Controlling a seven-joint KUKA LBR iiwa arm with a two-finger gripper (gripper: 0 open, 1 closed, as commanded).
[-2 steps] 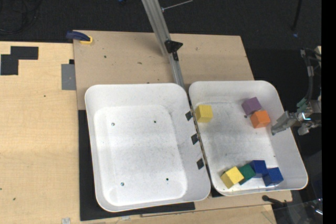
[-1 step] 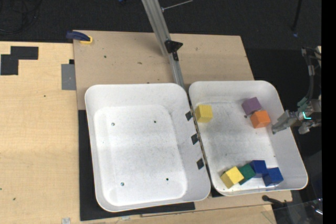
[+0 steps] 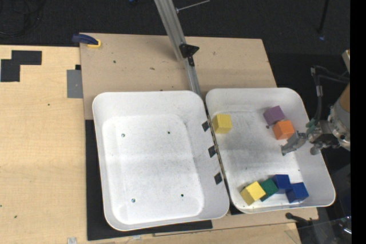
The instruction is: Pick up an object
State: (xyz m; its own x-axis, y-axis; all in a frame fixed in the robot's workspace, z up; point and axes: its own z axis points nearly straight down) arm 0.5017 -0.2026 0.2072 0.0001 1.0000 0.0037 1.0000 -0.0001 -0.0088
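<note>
My gripper (image 3: 303,146) hangs over the right side of the right bin (image 3: 251,99). Its two fingers stand apart, open, with nothing between them. One fingertip (image 3: 289,146) is just below and to the right of an orange cube (image 3: 282,130). A purple cube (image 3: 274,115) lies beside the orange one, further back. A yellow cube (image 3: 222,123) sits alone near the bin's left wall. At the front of the bin, a yellow cube (image 3: 251,192), a green cube (image 3: 267,187) and two blue cubes (image 3: 281,182) (image 3: 296,192) cluster together.
The left bin (image 3: 114,103) lies beside the right one, joined by black clips (image 3: 211,151). A slanted aluminium rail (image 3: 168,14) rises behind the bins. The wooden bench (image 3: 137,60) extends to the back and left.
</note>
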